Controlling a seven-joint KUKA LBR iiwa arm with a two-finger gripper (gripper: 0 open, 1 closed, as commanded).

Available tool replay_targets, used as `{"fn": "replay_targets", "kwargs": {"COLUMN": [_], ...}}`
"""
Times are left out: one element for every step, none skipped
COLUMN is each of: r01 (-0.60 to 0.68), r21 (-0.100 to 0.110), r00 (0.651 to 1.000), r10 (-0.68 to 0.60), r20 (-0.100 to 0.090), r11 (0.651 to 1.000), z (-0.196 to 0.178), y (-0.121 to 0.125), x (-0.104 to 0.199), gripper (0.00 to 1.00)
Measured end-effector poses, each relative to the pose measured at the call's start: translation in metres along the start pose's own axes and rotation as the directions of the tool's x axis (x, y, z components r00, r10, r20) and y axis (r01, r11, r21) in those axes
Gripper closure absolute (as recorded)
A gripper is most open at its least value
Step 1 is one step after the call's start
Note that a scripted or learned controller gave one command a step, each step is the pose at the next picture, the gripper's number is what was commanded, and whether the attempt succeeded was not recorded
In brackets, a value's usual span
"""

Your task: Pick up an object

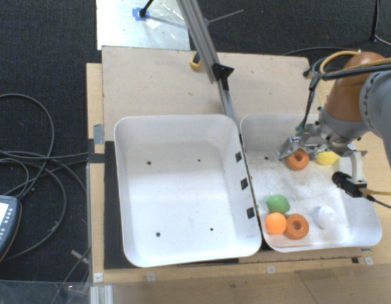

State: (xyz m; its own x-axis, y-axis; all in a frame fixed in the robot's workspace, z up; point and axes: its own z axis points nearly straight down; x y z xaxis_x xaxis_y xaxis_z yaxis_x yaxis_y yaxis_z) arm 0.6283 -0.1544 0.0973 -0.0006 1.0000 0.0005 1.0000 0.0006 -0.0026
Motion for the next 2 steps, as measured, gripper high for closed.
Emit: {"fn": "replay_targets", "kwargs": {"r01": [-0.001,0.002], "r21": [-0.007,-0.011], "r00": [1.0,1.0], "r10": [0.001,-0.002], "r20": [0.001,0.002], "r11": [1.0,1.0], "z": [-0.015,-0.079], "y": [0.002,0.0], "x": [-0.001,-0.001], "gripper": [1.0,1.0]}}
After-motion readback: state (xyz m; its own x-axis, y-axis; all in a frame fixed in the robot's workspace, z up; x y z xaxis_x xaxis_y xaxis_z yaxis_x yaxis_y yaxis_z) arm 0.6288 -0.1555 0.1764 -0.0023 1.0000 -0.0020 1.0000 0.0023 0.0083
